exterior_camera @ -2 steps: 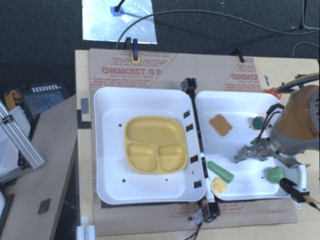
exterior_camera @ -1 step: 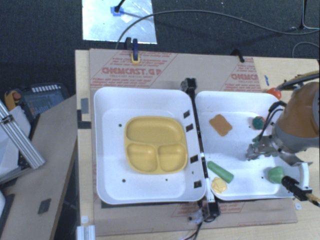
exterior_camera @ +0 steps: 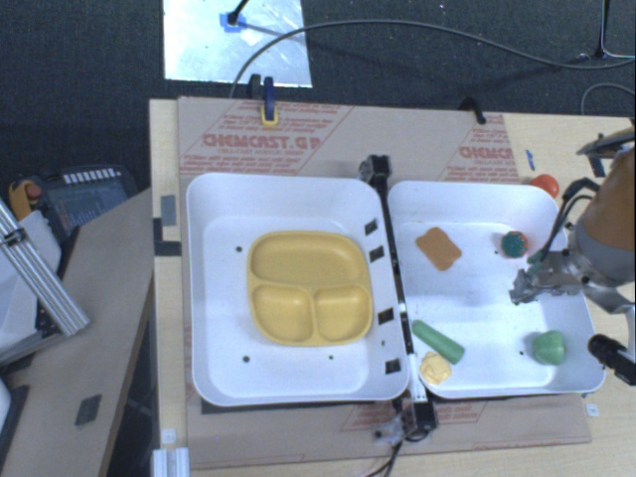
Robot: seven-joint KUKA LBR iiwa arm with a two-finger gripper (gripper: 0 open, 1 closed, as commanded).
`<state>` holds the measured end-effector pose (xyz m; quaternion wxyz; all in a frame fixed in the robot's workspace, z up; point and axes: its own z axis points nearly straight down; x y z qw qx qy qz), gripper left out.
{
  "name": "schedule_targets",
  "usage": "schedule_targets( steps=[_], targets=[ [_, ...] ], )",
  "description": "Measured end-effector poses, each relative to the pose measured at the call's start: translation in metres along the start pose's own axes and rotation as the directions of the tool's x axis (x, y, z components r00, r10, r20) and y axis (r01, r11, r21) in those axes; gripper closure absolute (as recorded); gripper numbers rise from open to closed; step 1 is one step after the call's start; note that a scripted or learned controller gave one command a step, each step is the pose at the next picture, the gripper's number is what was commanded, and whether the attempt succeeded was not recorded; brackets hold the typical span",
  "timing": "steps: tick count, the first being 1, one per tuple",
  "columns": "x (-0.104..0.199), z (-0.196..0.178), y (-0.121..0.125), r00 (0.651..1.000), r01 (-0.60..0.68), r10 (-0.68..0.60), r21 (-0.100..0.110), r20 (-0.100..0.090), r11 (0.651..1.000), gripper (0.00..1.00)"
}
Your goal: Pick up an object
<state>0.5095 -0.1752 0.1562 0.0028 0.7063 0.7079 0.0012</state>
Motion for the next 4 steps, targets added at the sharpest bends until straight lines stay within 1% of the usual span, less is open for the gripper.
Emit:
schedule_targets(
  steps=[1,2,3,4],
  targets=[
    [-0.001,-0.053,0.002,1.000,0.002,-0.002,0.000,0.000,1.000,1.00],
    [0.053,-0.064,0.021,1.000,0.008,-0.008,0.001,-0.003,1.000,1.00],
    [0.106,-0.061,0.041,1.000,0.007,-0.007,0.002,-0.003,1.000,1.00],
    [0.160,-0.053,0.050,1.000,0.008,-0.008,0.004,-0.004,1.000,1.00]
  ],
)
